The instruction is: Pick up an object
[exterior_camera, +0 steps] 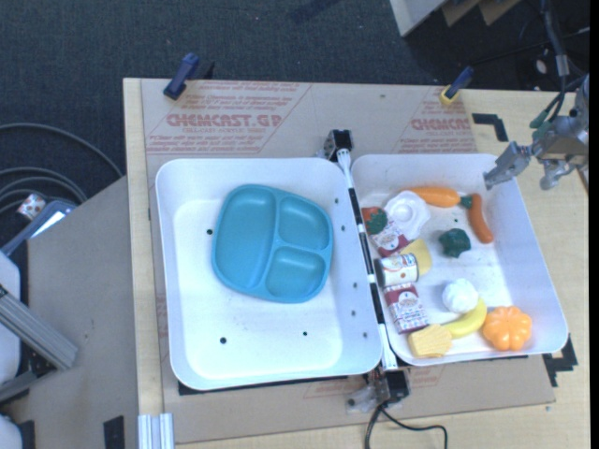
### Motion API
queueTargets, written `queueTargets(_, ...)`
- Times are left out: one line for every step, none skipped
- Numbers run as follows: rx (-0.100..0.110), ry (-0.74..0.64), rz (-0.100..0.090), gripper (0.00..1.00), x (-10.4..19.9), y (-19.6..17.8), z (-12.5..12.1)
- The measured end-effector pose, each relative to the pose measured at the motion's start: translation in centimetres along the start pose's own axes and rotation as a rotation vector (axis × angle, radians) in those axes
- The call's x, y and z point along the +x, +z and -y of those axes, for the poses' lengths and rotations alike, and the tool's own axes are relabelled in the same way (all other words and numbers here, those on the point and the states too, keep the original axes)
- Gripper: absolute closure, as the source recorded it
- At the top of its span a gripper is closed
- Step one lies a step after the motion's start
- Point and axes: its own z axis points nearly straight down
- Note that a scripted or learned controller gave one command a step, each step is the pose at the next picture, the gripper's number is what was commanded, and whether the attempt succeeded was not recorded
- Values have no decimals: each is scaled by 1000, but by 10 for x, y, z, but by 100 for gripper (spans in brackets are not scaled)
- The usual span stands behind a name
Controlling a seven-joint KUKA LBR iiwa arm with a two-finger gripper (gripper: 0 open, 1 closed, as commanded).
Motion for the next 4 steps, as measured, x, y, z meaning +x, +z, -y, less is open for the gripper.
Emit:
queueTargets(-2,-2,-1,0,-27,199,-52)
queueTargets(-3,-2,0,100,-27,189,-52)
queueTargets(-3,-1,1,100,41,104,-82)
queueTargets(1,-1,-1,100,113,75,-16)
